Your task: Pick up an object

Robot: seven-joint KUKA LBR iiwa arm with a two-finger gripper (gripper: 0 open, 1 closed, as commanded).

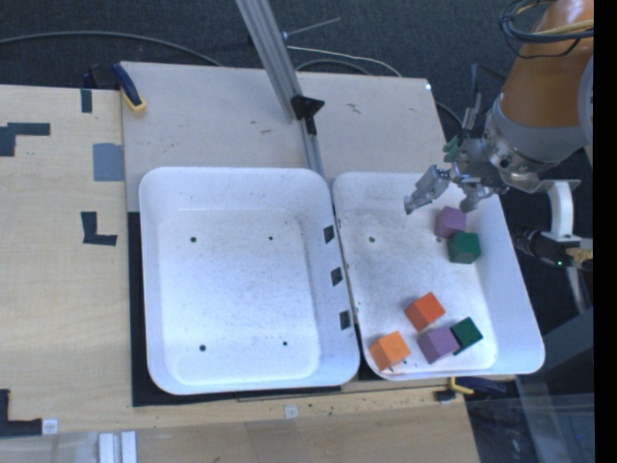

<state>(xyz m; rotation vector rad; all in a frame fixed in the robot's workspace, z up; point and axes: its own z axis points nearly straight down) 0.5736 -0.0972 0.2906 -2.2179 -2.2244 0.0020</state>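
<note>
Its fingers spread wide and empty, the tool [445,194] hangs just above a purple cube [449,223], apparently lining up a grasp in the right bin [511,287]

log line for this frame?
gripper: open, holding nothing | above purple block, right bin | phase: pre-grasp
</note>
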